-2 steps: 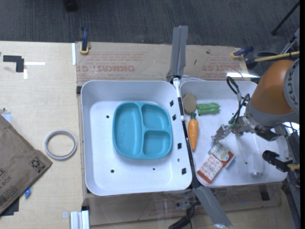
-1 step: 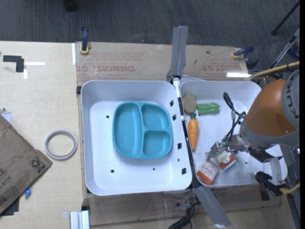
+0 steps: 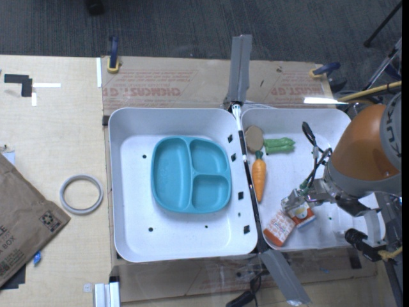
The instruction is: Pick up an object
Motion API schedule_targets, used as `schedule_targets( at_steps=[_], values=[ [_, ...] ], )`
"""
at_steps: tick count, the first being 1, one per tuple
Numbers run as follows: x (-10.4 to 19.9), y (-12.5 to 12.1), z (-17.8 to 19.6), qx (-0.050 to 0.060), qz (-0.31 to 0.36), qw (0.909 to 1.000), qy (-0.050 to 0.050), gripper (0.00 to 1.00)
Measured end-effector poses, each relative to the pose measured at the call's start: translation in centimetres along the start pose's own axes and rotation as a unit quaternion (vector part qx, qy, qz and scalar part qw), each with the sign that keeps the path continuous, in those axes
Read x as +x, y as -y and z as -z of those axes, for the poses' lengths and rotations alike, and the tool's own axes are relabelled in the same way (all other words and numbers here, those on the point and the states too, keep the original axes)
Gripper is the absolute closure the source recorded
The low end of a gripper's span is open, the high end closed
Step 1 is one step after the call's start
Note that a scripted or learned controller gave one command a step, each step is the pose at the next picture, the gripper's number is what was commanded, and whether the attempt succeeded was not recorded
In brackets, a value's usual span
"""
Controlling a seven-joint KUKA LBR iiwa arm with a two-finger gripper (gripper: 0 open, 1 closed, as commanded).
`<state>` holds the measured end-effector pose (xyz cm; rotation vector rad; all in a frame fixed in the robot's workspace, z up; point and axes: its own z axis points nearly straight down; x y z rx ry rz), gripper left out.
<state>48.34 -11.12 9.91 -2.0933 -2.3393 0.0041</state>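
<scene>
The right bin (image 3: 287, 171) holds an orange carrot (image 3: 259, 176) along its left wall. Behind the carrot are a green vegetable (image 3: 279, 146) and a small grey-brown round piece (image 3: 254, 135). A red and white packet (image 3: 280, 228) lies near the front edge. My gripper (image 3: 296, 204) is low in this bin, its metal tip right at the packet's upper right end and either touching it or just above it. The carrot sits a short way to the gripper's left. The orange-banded arm (image 3: 367, 146) covers the bin's right side.
The left bin (image 3: 131, 184) holds a teal divided plate (image 3: 192, 174). A grey divider (image 3: 240, 69) runs between the bins at the back. On the bench to the left lie a tape ring (image 3: 81, 193) and a cardboard box (image 3: 22, 222).
</scene>
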Motion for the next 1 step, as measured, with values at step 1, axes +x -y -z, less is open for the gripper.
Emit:
schedule_targets(
  at_steps=[1],
  values=[
    [4.92, -3.11, 9.19, -0.001, -0.093, 0.9957, 0.001, 1.0]
  ],
)
